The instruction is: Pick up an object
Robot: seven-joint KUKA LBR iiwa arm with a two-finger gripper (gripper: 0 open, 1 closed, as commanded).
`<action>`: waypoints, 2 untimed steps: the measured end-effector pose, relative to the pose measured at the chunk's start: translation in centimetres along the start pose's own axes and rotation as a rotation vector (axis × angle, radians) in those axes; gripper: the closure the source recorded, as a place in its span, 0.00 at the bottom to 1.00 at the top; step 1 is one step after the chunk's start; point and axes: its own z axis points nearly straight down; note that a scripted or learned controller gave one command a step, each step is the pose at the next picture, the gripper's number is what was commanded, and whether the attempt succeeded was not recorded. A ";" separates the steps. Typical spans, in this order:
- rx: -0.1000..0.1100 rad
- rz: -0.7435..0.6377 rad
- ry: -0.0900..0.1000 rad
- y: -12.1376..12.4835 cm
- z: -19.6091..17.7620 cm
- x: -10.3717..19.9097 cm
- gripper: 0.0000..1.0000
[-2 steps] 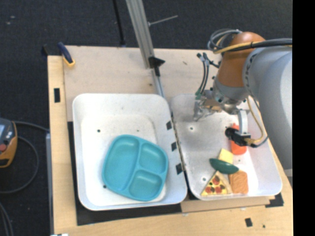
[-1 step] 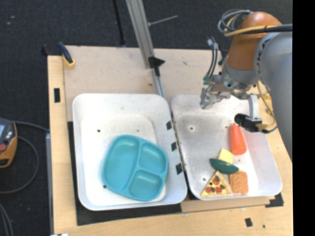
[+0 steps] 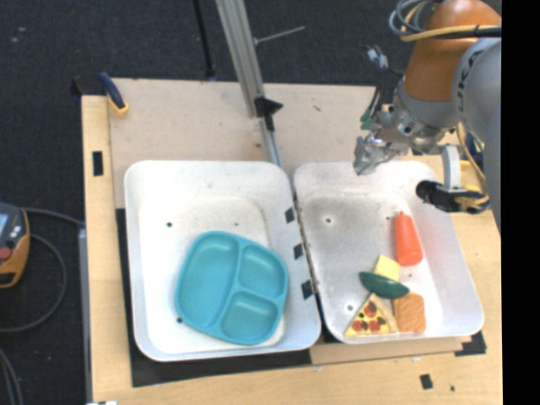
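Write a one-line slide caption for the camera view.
End effector poised over the right bin's far edge; carrot and toy foods lie near its front; teal divided plate in the left bin.

Teal plate point(image 3: 232, 288); orange carrot point(image 3: 407, 239); white bins point(image 3: 152, 184).

tool point(image 3: 365, 160) fingers perhaps too blurred

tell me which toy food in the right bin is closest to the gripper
The orange carrot, lying alone in the upper part of the bin, nearest the gripper; the other foods cluster at the bottom edge.
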 end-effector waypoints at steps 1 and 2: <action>0.000 0.000 0.000 0.1 -4.4 -0.2 1.00; 0.005 -0.003 0.002 -3.2 -4.5 4.8 1.00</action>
